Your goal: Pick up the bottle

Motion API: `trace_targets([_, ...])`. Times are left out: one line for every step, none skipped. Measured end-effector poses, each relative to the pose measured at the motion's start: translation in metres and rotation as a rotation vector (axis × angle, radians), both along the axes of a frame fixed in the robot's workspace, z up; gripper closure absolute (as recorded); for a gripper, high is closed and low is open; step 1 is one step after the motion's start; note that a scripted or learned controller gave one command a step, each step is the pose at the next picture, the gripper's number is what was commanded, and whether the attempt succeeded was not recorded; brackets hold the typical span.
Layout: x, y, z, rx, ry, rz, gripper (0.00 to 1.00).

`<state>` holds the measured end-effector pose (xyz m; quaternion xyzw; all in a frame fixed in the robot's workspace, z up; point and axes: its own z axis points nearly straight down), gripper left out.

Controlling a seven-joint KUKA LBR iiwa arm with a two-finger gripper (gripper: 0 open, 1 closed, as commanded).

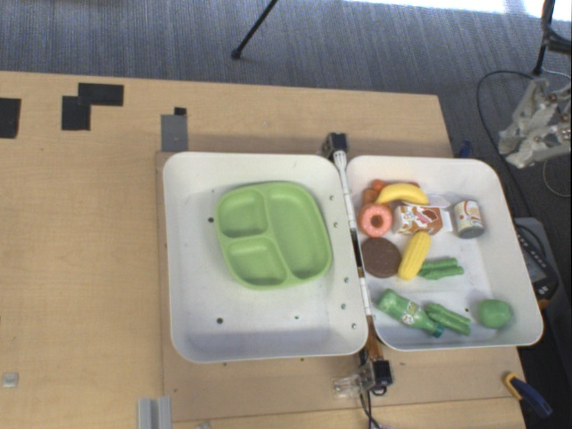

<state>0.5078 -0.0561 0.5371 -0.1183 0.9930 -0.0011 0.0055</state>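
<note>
The bottle (pixel 407 311) is green with a pale label. It lies on its side near the front edge of the right bin (pixel 500 195), pointing from upper left to lower right. Its lower end touches a green vegetable (pixel 450 319). My gripper (pixel 534 125) hangs outside the bins, above the dark floor beyond the right bin's far right corner. It is well away from the bottle and nothing is in it.
The right bin also holds a banana (pixel 400 192), a pink donut (pixel 375 221), a brown cookie (pixel 382 256), corn (pixel 414 254), a small carton (pixel 418 218), a tin can (pixel 466 218), green beans (pixel 438 268) and a lime (pixel 493 313). A green divided plate (pixel 273 233) lies in the left bin (pixel 192 329).
</note>
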Motion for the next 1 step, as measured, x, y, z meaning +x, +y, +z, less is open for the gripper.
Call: trace_targets([0.0206,0.0926,-0.1222,0.003,0.006,-0.038,1.00])
